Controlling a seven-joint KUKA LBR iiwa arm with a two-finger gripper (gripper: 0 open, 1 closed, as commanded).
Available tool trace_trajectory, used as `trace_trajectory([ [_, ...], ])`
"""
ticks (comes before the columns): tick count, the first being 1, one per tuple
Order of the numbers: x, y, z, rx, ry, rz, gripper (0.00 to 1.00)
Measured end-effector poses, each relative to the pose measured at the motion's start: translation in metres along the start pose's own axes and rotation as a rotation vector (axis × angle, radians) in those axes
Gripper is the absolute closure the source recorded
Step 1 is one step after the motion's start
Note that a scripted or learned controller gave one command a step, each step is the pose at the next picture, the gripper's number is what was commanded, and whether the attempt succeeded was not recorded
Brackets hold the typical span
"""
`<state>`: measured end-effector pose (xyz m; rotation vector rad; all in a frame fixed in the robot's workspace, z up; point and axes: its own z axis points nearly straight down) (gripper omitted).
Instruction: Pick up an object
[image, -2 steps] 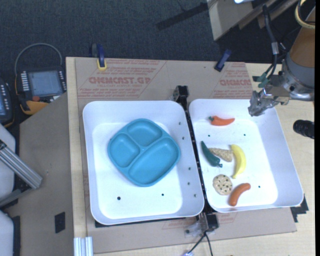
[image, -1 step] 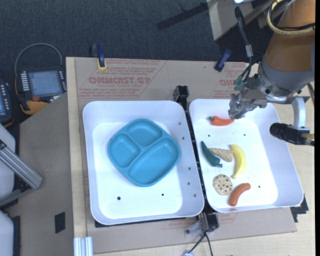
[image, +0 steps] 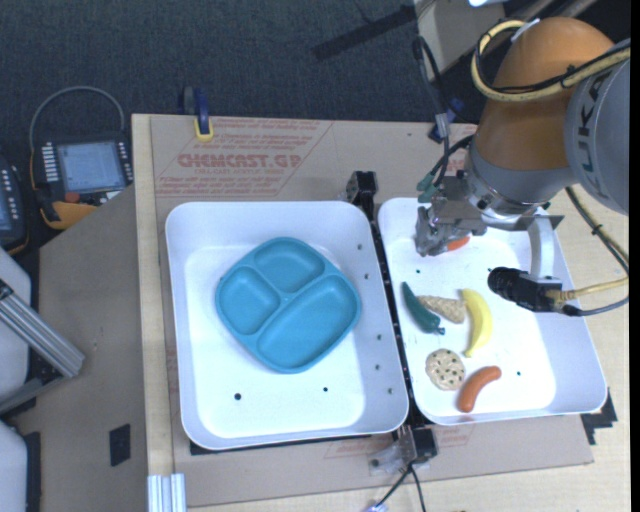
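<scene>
My gripper (image: 436, 238) hangs low over the far left part of the right bin (image: 570, 385). A small orange-red piece (image: 459, 241) shows just to its right, partly hidden under the wrist; whether it is held I cannot tell. Nearer the front of that bin lie a dark teal pod-shaped toy (image: 421, 308), a tan wedge (image: 443, 307), a yellow banana (image: 477, 320), a speckled cookie (image: 445, 368) and an orange sausage (image: 479, 388). All of these sit apart from the gripper.
The left bin (image: 200, 380) holds a blue divided plate (image: 288, 302). A black fitting on a cable (image: 522, 288) hangs over the right bin, beside the banana. The arm's bulky grey and orange body (image: 540, 100) covers the bin's far right corner.
</scene>
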<state>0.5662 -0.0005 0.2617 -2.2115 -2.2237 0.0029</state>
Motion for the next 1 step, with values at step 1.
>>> trace_trajectory([
  [1, 0.0564, -0.0004, 0.0166, 0.0, 0.0, 0.0, 1.0],
])
